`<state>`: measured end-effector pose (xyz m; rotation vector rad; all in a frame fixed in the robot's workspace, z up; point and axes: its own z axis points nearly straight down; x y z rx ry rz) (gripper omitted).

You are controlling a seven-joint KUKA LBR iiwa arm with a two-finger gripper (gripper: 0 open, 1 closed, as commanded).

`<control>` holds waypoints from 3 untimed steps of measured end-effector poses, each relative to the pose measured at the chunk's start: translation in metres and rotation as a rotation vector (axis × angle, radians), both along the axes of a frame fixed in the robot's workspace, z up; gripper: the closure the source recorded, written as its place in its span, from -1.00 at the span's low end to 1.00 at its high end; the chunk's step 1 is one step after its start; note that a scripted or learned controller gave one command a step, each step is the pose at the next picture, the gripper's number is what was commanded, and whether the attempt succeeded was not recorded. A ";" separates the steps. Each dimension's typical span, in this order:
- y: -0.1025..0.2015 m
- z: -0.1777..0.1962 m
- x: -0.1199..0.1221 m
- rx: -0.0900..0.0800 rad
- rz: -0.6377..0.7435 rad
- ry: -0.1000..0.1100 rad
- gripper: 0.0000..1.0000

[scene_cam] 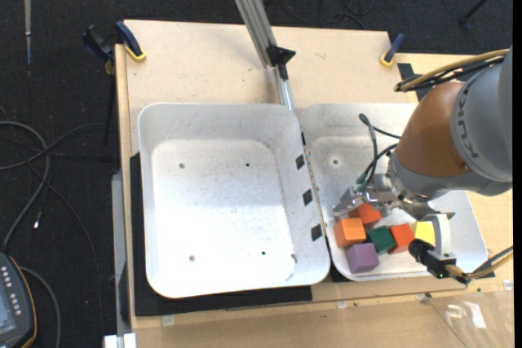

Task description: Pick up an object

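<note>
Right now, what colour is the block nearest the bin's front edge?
Purple block, seen in the camera view.

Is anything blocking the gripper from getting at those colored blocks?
Nothing visible does. The gripper sits right over the blocks in the right bin, by the orange block; the green and purple blocks crowd close beside it.

I see two shallow white plastic bins (163, 175), speckled with dark flecks. In the right one I count an orange cube (351, 231), a green cube (381, 240), a red-orange cube (401, 237), a yellow block (424, 233) and a purple cube (363, 257). My grey arm (481, 134) wears an orange band (432, 138).
</note>
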<state>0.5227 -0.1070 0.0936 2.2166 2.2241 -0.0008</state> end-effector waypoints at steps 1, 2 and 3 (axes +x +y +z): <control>-0.001 0.012 0.001 0.001 -0.004 -0.001 1.00; 0.069 0.107 0.070 0.002 0.007 -0.011 1.00; 0.162 0.101 0.063 0.005 0.006 0.002 1.00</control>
